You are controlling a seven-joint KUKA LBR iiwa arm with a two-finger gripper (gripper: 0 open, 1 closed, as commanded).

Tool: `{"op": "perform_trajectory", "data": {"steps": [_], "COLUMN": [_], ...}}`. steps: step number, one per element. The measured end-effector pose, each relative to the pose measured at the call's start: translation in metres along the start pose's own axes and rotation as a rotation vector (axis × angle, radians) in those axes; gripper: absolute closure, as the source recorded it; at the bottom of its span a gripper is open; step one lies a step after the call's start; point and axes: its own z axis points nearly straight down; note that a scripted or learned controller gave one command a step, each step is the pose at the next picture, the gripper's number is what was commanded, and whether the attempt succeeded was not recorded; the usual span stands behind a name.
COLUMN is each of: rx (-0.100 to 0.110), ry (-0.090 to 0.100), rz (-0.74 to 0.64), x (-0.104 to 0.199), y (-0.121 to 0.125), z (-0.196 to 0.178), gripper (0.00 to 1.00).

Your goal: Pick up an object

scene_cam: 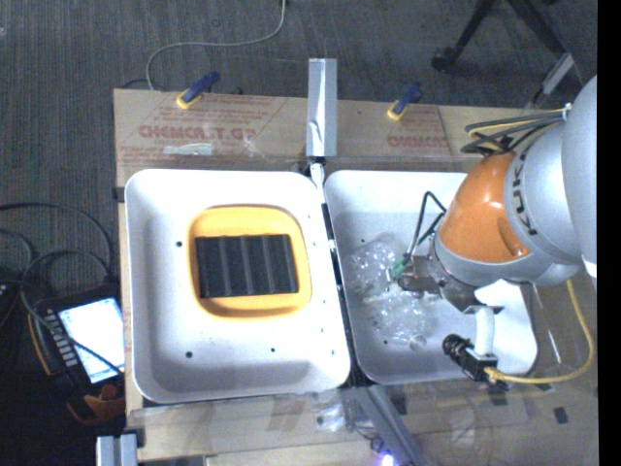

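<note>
A yellow tray with a black ribbed insert [247, 260] lies flat in the left bin [155, 212]. In the right bin [388, 197] sit clear crinkled plastic pieces [374, 260], with more of them lower down [403, 320]. My gripper [415, 278] hangs low over the right bin, just right of the plastic, under the orange wrist band [475, 226]. Its fingertips are hidden by the wrist body and the clear plastic.
A white and black part of the arm's cabling [475, 343] hangs over the right bin's front right. A metal bar [321, 115] stands at the back between the bins. Two blue-and-yellow clamps [197, 89] [405, 100] hold the cardboard backing.
</note>
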Motion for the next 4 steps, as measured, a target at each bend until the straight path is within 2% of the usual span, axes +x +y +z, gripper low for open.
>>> {"op": "perform_trajectory", "data": {"steps": [1,2,3,4], "rx": [-0.001,0.029,0.015,0.003], "ry": [-0.002,0.001,-0.003,-0.003], "rz": [0.036,0.005,-0.035,-0.295], "x": [-0.007,-0.011,-0.083,-0.073], "y": [0.089,0.152,0.161,0.097], "z": [0.001,0.003,-0.04,0.002], "gripper": [0.0,0.0,0.0,0.0]}}
